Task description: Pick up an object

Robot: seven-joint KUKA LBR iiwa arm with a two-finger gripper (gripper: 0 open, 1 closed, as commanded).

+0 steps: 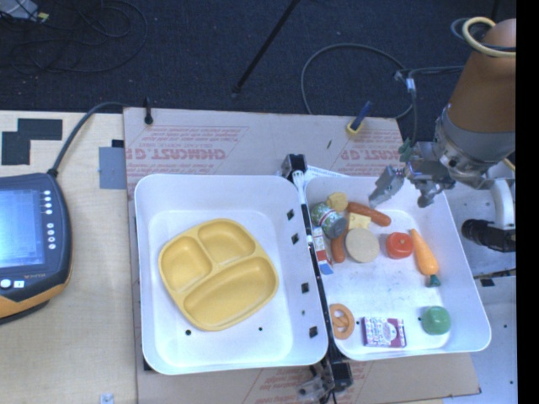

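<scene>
My gripper [406, 190] hangs over the back edge of the right bin [472, 310], fingers spread open with nothing between them. Just below and to its left lie a red sausage [369, 214], a yellow cheese wedge [359, 221] and a small can [329, 220]. Further forward are a round beige disc [362, 246], a red tomato [399, 244] and an orange carrot [424, 254]. A pretzel [341, 320], a pink box [383, 332] and a green ball [435, 319] sit near the bin's front.
The left bin [160, 200] holds a yellow divided plate [219, 272]. A teach pendant [25, 242] lies at the far left of the bench. A blue and yellow tool [360, 119] rests on the cardboard behind the bins.
</scene>
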